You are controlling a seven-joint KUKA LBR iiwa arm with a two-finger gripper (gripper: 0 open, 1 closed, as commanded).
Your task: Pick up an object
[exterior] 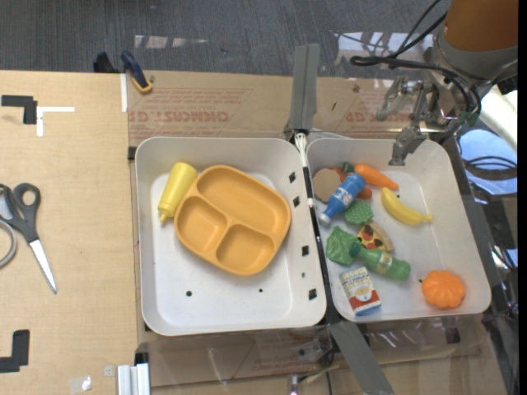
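1. While the arm (482, 11) reaches in from the upper right, its orange band sits at the frame's top corner and the wrist slants down and left toward the right bin (461, 220).
2. Its gripper (408, 142) hangs above the far rim of that bin, clear of everything inside; cables loop around the wrist. Whether the claw is apart or together cannot be told, since glare and cabling blur it.
3. Nothing is seen between the claw's tips.
4. Candidate objects lie in the right bin: a carrot (377, 176) and a banana (403, 208) nearest the gripper, a blue bottle (342, 195) tilted beside them, a green bottle (384, 262), a small carton (360, 291) at the near edge, and an orange pumpkin (444, 289) in the near right corner.
5. Across the divider, the left bin (165, 295) bears a yellow divided tray (229, 218) with a yellow bottle (175, 189) touching its left side.
6. Scissors (29, 229) lie on the bench, well apart on the left.
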